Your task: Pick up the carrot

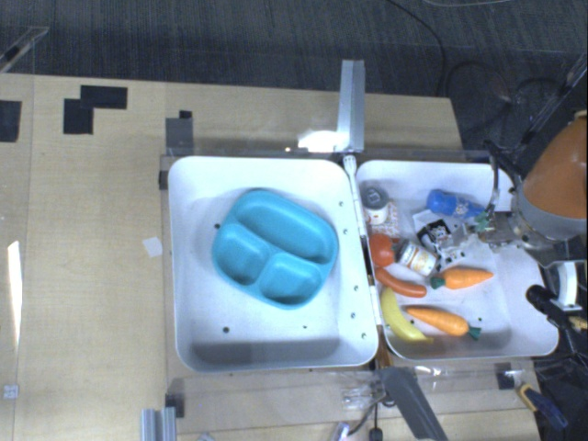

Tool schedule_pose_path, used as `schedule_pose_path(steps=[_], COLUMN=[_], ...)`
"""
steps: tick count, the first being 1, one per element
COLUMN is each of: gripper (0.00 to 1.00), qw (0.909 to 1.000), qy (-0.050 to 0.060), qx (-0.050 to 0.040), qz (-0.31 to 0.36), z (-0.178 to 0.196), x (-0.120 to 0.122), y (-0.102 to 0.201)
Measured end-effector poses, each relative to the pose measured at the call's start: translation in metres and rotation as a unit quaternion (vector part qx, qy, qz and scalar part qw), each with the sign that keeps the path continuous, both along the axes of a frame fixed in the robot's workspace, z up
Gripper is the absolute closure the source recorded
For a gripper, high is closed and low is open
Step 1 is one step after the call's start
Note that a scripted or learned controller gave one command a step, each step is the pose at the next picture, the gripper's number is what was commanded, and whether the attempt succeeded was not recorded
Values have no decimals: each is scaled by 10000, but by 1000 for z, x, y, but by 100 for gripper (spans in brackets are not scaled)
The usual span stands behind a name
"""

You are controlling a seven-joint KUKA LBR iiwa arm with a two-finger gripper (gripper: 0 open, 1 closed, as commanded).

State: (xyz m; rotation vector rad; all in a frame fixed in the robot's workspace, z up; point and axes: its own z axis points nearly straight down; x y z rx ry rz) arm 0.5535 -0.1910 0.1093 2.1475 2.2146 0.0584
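Bright, even overhead light; glare spot on the left bin rim; slightly soft focus.

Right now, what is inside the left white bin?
Inside the left bin lies one blue divided plate, its compartments facing up. What is under the plate cannot be seen, because it covers that part.

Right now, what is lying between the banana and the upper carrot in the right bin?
In the camera view, a red-orange sausage-shaped toy lies between the banana and the upper carrot, slanting just above the banana's top end.
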Motion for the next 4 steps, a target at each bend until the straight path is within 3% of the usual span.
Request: schedule_pose_path(steps=[1, 2, 3, 4], gripper=[0, 0, 0, 0], qw=[9969, 9927, 9970, 9991], qy=[115, -21, -23, 326], qx=[86, 36, -138, 66], qz=[-772, -1204, 765, -275], z=[-2, -1, 0, 83], x=[21, -46, -45, 13], y=[-8, 2, 33, 59])
